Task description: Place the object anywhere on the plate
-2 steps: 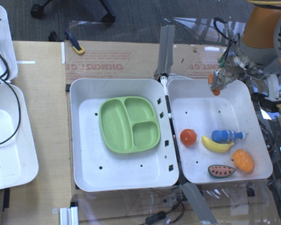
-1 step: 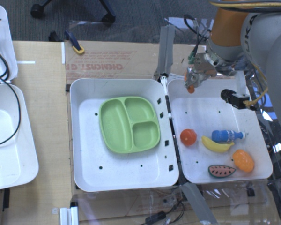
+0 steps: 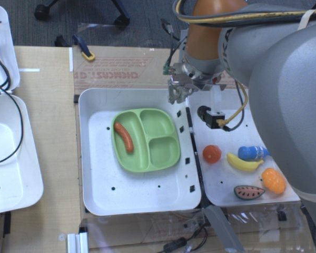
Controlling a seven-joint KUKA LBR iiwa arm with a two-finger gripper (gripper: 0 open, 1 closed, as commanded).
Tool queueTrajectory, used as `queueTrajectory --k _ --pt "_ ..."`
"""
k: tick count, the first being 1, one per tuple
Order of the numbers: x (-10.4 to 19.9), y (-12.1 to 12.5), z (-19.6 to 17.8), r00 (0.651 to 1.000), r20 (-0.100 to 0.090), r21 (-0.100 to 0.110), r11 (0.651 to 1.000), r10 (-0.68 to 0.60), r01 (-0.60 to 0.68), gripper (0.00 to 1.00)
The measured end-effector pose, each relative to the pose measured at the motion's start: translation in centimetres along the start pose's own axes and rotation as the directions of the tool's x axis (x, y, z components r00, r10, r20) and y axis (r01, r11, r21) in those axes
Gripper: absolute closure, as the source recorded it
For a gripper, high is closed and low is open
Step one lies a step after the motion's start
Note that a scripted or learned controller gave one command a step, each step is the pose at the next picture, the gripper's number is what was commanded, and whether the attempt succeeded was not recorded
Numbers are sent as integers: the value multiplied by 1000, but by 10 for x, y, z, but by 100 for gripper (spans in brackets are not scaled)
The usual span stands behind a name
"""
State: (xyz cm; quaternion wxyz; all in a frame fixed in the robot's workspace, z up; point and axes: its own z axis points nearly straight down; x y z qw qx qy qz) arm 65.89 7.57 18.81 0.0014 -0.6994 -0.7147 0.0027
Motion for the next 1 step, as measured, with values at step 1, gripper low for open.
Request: queueTrajectory --k 1 --pt "-1 0 0 1000 1 0 1000 0 0 0"
